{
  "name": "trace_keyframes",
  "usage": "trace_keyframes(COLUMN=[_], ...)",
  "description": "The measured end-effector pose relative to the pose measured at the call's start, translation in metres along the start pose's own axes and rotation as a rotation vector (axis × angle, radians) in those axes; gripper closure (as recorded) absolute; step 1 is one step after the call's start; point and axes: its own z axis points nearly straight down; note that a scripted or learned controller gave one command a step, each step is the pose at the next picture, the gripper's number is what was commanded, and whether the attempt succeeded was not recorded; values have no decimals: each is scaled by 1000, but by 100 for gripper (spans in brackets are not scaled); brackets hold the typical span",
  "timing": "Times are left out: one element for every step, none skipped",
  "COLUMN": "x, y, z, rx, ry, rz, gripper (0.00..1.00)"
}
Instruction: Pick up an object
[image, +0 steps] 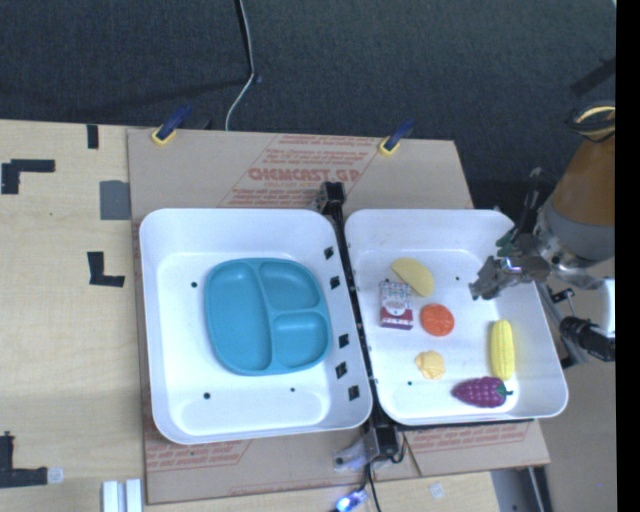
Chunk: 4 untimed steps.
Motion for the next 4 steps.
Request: trace_keyframes(x=[62, 104, 159, 214], y=[14, 29, 32, 45], z=[-8, -6, -3, 3], rx=[3, 5, 6, 6], ry=[3, 2, 3, 3], rz=[-6, -4, -5, -5], gripper=[100, 100, 100, 100])
